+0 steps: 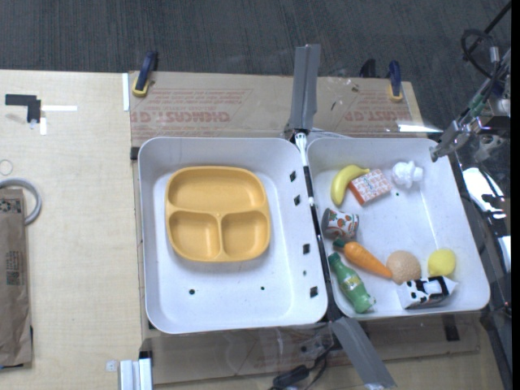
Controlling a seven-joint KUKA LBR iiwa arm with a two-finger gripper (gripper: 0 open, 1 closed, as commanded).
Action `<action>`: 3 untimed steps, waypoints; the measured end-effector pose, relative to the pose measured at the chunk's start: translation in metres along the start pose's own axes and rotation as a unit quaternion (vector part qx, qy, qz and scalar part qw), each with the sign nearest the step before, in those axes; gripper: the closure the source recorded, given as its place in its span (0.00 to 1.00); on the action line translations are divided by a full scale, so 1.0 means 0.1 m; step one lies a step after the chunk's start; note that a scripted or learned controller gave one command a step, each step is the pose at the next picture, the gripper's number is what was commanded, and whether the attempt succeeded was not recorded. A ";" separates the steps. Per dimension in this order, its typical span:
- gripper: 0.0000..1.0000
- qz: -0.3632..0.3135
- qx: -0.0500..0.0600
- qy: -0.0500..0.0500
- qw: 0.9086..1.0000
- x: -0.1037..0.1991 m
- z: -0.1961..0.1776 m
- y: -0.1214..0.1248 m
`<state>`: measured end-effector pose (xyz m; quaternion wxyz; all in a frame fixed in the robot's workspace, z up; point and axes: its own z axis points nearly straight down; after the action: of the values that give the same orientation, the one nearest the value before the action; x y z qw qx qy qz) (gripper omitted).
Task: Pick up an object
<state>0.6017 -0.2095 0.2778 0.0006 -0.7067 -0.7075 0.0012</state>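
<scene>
At the frame's right edge we see the gripper (452, 142) above the right bin (467, 218); whether it is open, we cannot tell.

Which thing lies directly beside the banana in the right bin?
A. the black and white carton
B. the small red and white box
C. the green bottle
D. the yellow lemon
B: the small red and white box touches the banana at the upper part of the right bin.
</scene>
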 end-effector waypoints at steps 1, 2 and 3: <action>0.00 -0.035 0.000 0.000 0.999 0.11 1.01 -0.43; 0.00 -0.031 0.000 0.001 1.000 0.64 1.87 -1.24; 1.00 -0.030 -0.001 0.000 1.000 0.63 1.78 -1.24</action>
<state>0.4775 -0.1468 0.0999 0.0004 -0.6853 -0.7282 0.0006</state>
